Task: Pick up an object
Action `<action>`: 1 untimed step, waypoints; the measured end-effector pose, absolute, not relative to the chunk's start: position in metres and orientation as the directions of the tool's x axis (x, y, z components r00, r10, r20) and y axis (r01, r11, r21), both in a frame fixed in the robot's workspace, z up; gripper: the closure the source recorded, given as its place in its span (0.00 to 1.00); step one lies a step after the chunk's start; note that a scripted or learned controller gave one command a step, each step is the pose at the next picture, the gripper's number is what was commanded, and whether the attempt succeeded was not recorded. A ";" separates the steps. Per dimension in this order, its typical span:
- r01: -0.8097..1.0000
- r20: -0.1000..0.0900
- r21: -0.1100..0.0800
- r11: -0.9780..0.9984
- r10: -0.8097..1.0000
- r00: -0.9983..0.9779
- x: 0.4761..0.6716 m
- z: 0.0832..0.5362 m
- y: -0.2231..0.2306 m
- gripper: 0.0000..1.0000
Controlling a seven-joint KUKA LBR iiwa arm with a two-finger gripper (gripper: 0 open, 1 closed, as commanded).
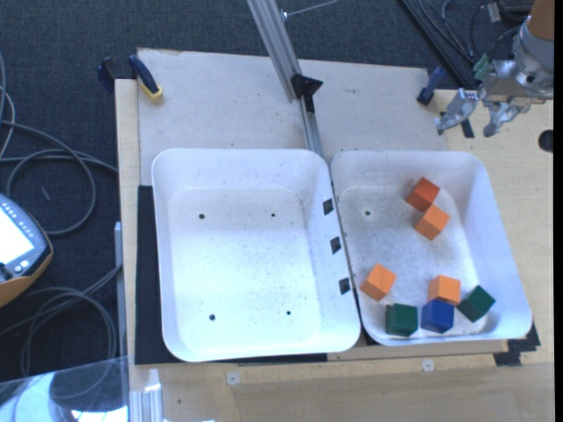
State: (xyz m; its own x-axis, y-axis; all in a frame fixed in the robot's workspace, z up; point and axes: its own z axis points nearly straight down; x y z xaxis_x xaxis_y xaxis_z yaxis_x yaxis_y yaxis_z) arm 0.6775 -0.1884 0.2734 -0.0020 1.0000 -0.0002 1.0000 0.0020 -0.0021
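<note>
Seven small cubes lie in the right bin (493,209); two orange cubes (427,207) touch near its top; another orange (379,281) sits mid-left; orange (444,289), green (401,318), blue (437,316) and green (476,303) cluster at the bottom.

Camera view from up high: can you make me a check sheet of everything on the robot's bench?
Surface: pale wooden bench, speckled, bearing two white bins.
Job's things: right bin holds four orange cubes, two green cubes and one blue cube.
Clutter: left bin has dark specks.
Gripper: gripper open, above the bench beyond the right bin, holding nothing.
Cables: black cables on the carpet at upper right, more at left.
Surroundings: dark carpet, slanted metal rail.
</note>
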 end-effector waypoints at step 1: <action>1.000 0.003 -0.010 0.000 1.000 0.000 0.638 0.129 -0.158 0.00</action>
State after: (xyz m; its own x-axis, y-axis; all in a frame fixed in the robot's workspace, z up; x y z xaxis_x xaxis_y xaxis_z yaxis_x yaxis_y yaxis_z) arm 0.6379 -0.1576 0.1294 0.0004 1.0000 0.0033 0.9999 -0.0004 -0.0103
